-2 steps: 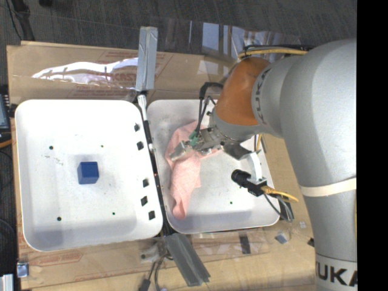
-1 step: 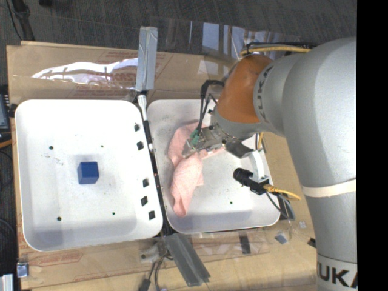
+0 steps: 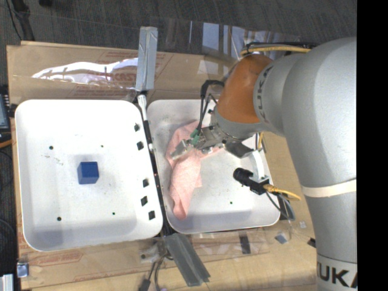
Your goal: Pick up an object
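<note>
A pink cloth [image 3: 185, 171] lies crumpled in the right bin [image 3: 242, 217], stretching from the bin's middle toward its front left corner. My gripper [image 3: 193, 144] reaches down from the arm's orange band onto the cloth's upper end. The arm hides the rest of the hand. A small blue cube [image 3: 88, 172] sits alone on the floor of the left bin [image 3: 36, 223].
A black divider with clips [image 3: 147, 162] runs between the two bins. A black cable end with a yellow lead [image 3: 257, 183] hangs over the right bin's right side. Brown cardboard [image 3: 79, 71] lies behind the bins, with a grey tape strip [image 3: 145, 59].
</note>
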Tool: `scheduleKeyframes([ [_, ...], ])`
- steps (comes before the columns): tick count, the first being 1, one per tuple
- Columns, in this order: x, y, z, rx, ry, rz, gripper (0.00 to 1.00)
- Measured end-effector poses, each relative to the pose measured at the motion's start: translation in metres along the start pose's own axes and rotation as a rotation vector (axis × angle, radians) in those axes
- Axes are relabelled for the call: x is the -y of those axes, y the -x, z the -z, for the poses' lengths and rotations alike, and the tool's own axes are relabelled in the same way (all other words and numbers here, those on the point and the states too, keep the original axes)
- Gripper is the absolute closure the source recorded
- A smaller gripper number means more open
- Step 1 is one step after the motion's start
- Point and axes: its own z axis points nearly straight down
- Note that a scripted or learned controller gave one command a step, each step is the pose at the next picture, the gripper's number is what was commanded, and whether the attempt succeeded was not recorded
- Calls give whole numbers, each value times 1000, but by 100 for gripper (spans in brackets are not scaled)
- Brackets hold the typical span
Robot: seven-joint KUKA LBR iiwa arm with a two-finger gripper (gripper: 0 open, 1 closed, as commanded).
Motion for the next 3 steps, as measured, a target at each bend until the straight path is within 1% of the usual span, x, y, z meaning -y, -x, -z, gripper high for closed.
scheduleKeyframes([
  [1, -22, -10, -19, 2, 6, 12, 0],
  [2, -57, 5, -17, 2, 6, -39, 0],
  [3, -14, 5, -19, 1, 3, -84, 0],
])
